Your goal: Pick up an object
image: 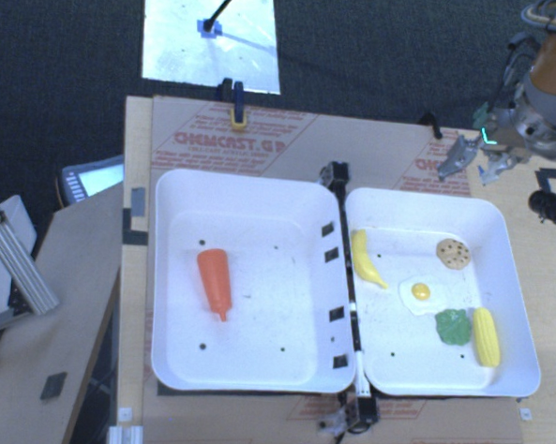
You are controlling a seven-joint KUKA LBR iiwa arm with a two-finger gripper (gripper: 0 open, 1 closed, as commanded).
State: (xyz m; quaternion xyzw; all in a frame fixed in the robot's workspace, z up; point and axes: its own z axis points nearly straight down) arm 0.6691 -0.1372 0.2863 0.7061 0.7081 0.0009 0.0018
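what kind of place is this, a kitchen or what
Probably a robot lab test bench, not a kitchen: a grey arm's gripper above two shallow white bins holding toy food, like an orange plastic carrot.

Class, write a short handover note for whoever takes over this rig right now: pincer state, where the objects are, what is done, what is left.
Pincer: open, holding nothing, above the bench behind the right bin.
Right bin: banana, fried egg, cookie, green leafy piece, corn cob.
Left bin: carrot.
Done: nothing picked.
Left: descend, grasp one object, lift.
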